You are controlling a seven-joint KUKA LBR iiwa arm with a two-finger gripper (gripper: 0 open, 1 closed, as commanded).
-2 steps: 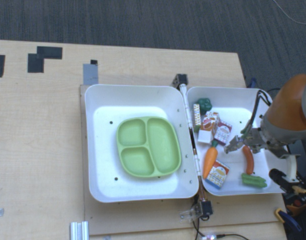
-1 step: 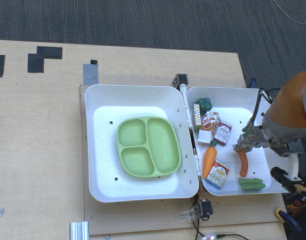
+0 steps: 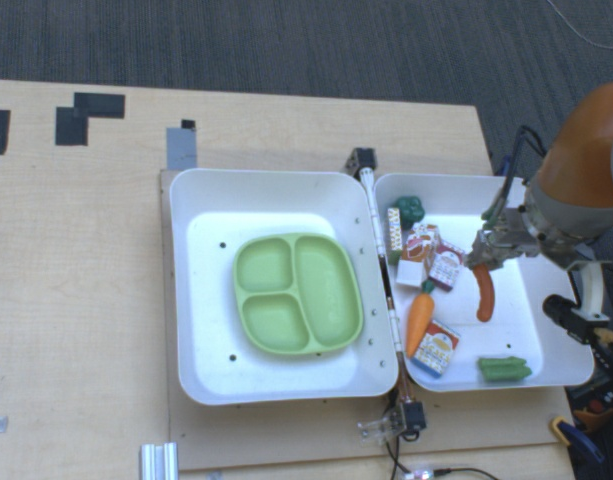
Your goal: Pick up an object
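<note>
One orange-red sausage (image 3: 483, 296) hangs just beneath the hand (image 3: 483, 258), whose fingers' spread I cannot tell.

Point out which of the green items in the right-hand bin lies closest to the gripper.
The dark green piece at the bin's far left corner is closer to the gripper. The other, a lighter green piece, lies by the bin's near edge, farther from it.

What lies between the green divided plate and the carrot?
In the camera view, the two bins' adjoining white walls lie between the green divided plate and the carrot, nothing else.
</note>
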